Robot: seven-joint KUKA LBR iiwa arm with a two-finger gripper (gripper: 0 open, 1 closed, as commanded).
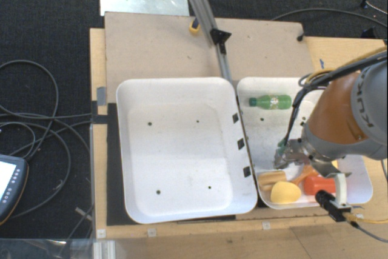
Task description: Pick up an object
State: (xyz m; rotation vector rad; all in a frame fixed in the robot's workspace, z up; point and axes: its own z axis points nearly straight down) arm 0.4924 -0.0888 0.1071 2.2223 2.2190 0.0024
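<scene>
My gripper point(285, 156) hangs low inside the right bin point(262, 130), under the grey and orange wrist. Just below it, at the bin's near end, lie a tan bun-like piece point(270, 177), a round yellow object point(285, 192) and a red-orange object point(317, 184). The gripper's tip stands right above the tan piece, and I see nothing held in it. A green bottle point(271, 102) lies on its side at the far end of the same bin, well apart from the gripper. The wrist hides part of the bin floor on the right.
The left bin point(182, 148) sits beside the right one, and their walls meet at the black clips point(240, 143). A grey pole point(203, 6) slants over the back of the bench. Cables trail off the arm at the lower right.
</scene>
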